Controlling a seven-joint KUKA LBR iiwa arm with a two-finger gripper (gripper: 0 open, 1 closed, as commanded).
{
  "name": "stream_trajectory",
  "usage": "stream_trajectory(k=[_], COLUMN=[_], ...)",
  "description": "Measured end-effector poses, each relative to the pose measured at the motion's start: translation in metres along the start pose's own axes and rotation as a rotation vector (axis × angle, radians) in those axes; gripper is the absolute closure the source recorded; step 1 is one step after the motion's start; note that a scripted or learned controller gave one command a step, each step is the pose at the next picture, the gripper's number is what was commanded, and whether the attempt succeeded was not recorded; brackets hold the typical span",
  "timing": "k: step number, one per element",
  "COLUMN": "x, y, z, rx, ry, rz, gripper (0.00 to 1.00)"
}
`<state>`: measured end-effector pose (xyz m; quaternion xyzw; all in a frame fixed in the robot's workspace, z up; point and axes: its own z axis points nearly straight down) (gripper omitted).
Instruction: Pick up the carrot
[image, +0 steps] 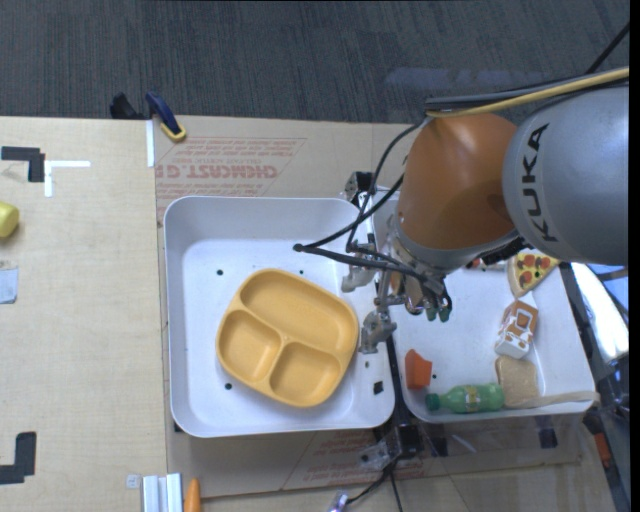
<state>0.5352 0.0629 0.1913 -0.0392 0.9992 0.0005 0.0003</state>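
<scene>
here, gripper (378, 318) hangs over rim between two bins, finger state cannot be told. carrot (417, 368) lies in right bin (585, 360) at its near left corner, just below gripper, apart from it. green bottle (466, 399) beside carrot. yellow divided plate (287, 336) sits in left bin (200, 260).

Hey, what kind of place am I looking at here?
Probably a robotics lab test bench: a KUKA arm reaches over two white bins holding toy food, such as a pizza slice, with taped markers on the table.
</scene>
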Motion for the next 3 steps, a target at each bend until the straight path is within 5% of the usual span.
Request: stream_trajectory(k=[1, 2, 3], x=[0.032, 0.031, 0.026], y=[0.04, 0.066, 0.066], z=[0.074, 0.086, 0.08], rx=[0.0, 0.011, 0.008], ry=[0.002, -0.025, -0.043], rz=[-0.02, -0.296, -0.289], gripper=[0.0, 0.0, 1.0])
